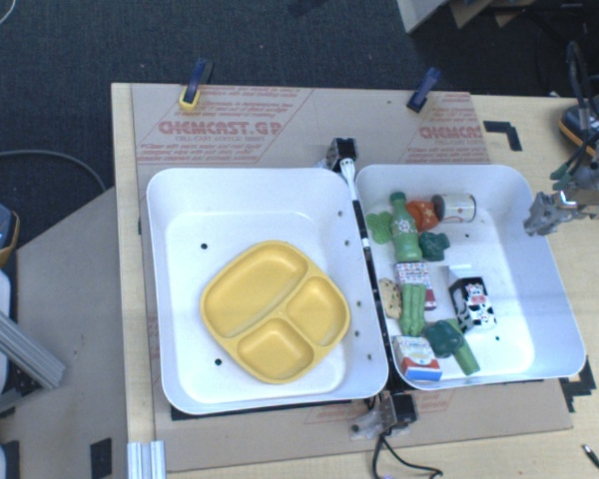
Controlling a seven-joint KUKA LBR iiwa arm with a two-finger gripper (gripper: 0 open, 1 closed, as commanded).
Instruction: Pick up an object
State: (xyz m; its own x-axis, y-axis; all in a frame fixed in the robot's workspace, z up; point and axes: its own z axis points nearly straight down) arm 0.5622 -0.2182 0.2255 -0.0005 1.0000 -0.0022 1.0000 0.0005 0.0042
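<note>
Objects for picking lie in a jumble along the left half of the right bin: a green bottle beside a small can, a black-and-white toy cow, green vegetable pieces, and a little carton near the front rim. Off at that bin's right edge hangs the gripper, gripping nothing; whether it is spread or closed, I cannot tell. A yellow 3-compartment plate sits in the left bin.
</note>
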